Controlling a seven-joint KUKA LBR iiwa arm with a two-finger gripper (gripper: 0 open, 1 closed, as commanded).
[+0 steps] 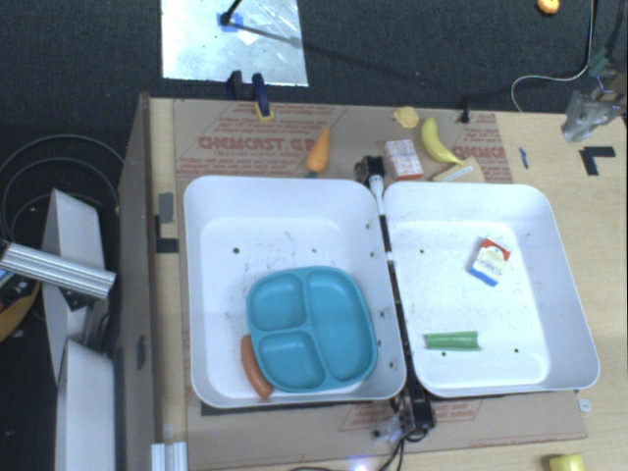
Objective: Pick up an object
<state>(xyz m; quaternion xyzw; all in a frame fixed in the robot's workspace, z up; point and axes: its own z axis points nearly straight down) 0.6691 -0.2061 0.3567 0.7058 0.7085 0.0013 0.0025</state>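
The left bin [211, 263] holds a blue divided plate [309, 327] toward its front. An orange sausage-shaped piece [255, 366] lies against the plate's front left edge. In the right bin [549, 361], a small white box with red and blue print [490, 260] lies toward the right of the middle. A green stick [450, 340] lies flat nearer the front.
Behind the bins on the bench lie a carrot [318, 150], a small pink-white box [403, 158], a banana [439, 142] and a pale yellow lump [405, 117]. A grey metal fitting with a cable [594, 111] sits at the far right edge.
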